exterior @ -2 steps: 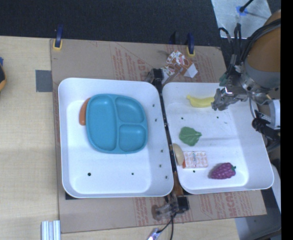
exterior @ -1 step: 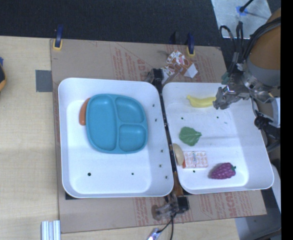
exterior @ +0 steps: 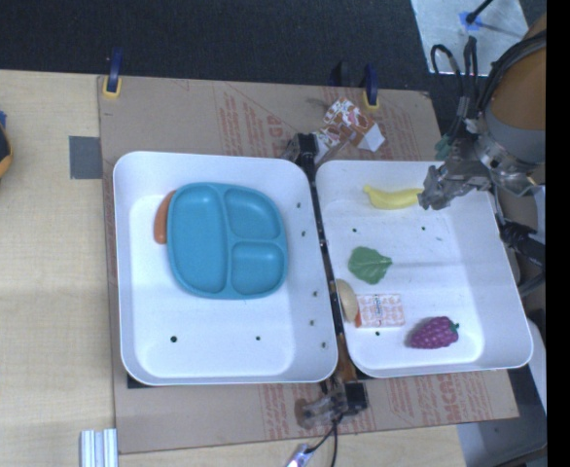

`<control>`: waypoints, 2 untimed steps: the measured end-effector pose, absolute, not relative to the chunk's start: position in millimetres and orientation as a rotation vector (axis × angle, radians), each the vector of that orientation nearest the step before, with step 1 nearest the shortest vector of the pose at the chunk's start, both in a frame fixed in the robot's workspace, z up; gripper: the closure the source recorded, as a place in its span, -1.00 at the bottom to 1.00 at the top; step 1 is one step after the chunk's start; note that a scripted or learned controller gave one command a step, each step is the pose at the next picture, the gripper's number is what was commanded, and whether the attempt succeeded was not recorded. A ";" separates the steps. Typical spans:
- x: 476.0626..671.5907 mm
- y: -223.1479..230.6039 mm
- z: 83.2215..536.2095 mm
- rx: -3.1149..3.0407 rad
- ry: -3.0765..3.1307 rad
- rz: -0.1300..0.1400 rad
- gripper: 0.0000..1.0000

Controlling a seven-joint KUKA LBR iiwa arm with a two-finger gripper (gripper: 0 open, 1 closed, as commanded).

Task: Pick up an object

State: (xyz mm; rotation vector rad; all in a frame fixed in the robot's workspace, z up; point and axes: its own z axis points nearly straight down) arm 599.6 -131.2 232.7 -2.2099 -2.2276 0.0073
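Note:
The right bin (exterior: 480, 261) holds a yellow banana (exterior: 390, 197) near its back edge, a green leaf (exterior: 370, 264) in the middle, a small white and red packet (exterior: 379, 310), a tan piece (exterior: 345, 300) by the left wall and a purple grape bunch (exterior: 433, 333) at the front. My gripper (exterior: 434, 196) hangs over the back of this bin, just right of the banana's end, close to touching it. Nothing shows between its fingers.
The left bin (exterior: 149, 339) carries a blue divided plate (exterior: 229, 240) with an orange item (exterior: 160, 218) tucked under its left edge. A crumpled wrapper (exterior: 347, 125) lies on the cardboard behind the bins. Cables and clamps sit by the bins' seam.

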 end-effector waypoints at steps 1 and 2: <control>656.4 -153.4 223.7 -2.215 -2.226 0.002 1.00; 574.9 -58.0 246.4 -2.212 -2.227 0.005 1.00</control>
